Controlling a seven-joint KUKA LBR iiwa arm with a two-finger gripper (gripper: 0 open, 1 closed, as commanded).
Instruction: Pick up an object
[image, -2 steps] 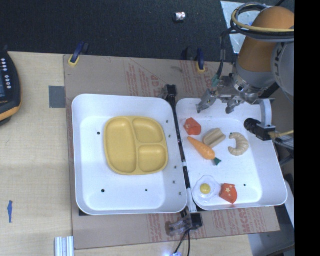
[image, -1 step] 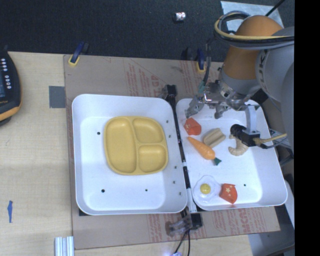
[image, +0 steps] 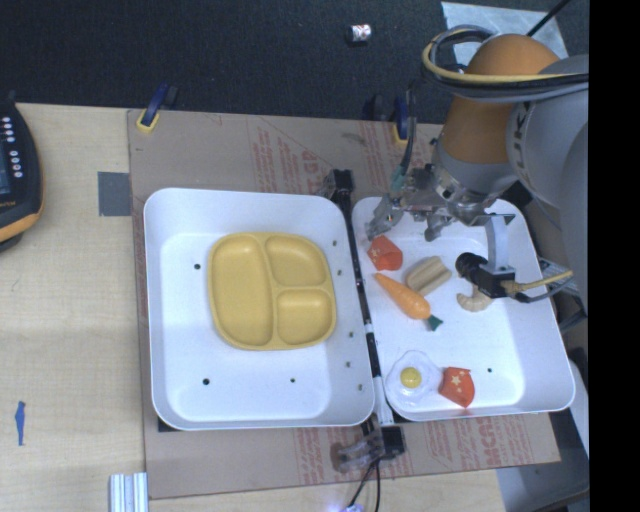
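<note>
My gripper (image: 408, 222) hangs over the back left part of the right bin (image: 540, 375). Its fingers stand apart, with only white bin floor between them. Just below the left finger lies a red-orange chunk (image: 385, 253). A beige bread piece (image: 427, 273) and an orange carrot (image: 404, 296) lie a little nearer the front. A pale curved piece (image: 472, 301) rests to the right of them. In the front of the bin sit a fried egg (image: 410, 377) and a red wedge (image: 457, 386).
The left bin (image: 180, 390) holds a yellow divided plate (image: 272, 290). A black clamp bar (image: 358, 290) runs between the two bins. The arm's grey and orange body (image: 510, 90) looms over the right bin's back right corner. A handheld controller (image: 15, 170) lies at the far left.
</note>
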